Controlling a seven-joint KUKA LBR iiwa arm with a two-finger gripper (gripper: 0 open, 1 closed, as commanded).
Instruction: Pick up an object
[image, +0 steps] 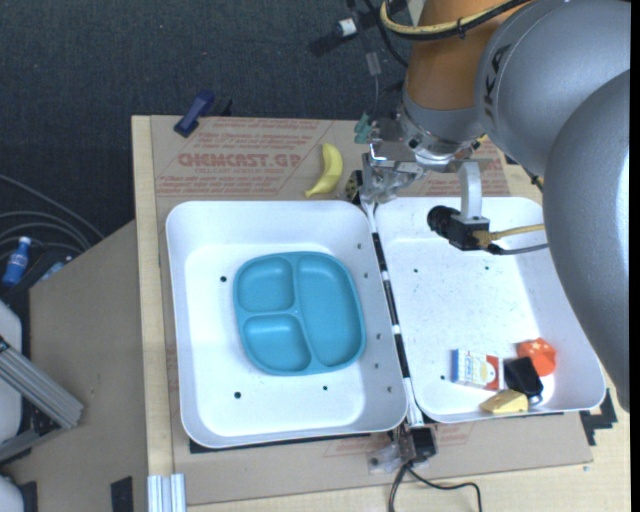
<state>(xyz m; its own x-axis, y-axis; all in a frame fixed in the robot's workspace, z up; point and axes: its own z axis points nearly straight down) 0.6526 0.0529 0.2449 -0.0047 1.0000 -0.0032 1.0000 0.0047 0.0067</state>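
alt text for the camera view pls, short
A grey arm with an orange band reaches in from the right, its gripper at the far edge where two white bins meet. The left bin holds a blue divided plate; the right bin has small objects in its near corner. A banana lies behind the bins.

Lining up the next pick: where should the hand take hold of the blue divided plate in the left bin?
Probably the blue divided plate by its raised outer rim on the right edge, coming straight down. It lies flat in the left bin, so only the rim offers something thin to pinch; the compartments are too wide.
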